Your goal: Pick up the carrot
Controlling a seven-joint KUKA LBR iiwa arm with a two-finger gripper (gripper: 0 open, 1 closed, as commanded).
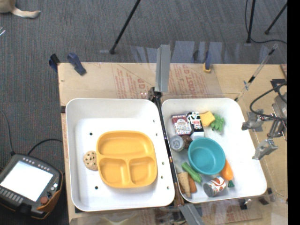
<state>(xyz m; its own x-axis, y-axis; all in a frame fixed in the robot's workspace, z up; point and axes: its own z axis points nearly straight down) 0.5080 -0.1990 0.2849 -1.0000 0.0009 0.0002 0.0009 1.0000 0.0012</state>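
The carrot (pixel 227 170), orange with a small green top, lies in the right bin (pixel 243 139). It is wedged against the lower right side of a teal bowl (pixel 206 156). My gripper (pixel 257 138) reaches in at the right edge of the view, over the right rim of that bin. It is up and to the right of the carrot and apart from it. Its two grey fingers (pixel 251 124) are spread wide, so it is open with nothing between them.
The right bin also holds a printed can (pixel 214 186), a green vegetable (pixel 191 171), a bread stick (pixel 184 183), a small tin (pixel 177 143), small cartons (pixel 187 123), a yellow block (pixel 206 118) and a green sprig (pixel 218 123). The left bin (pixel 79 121) holds a yellow divided plate (pixel 126 163) and a cookie (pixel 90 160).
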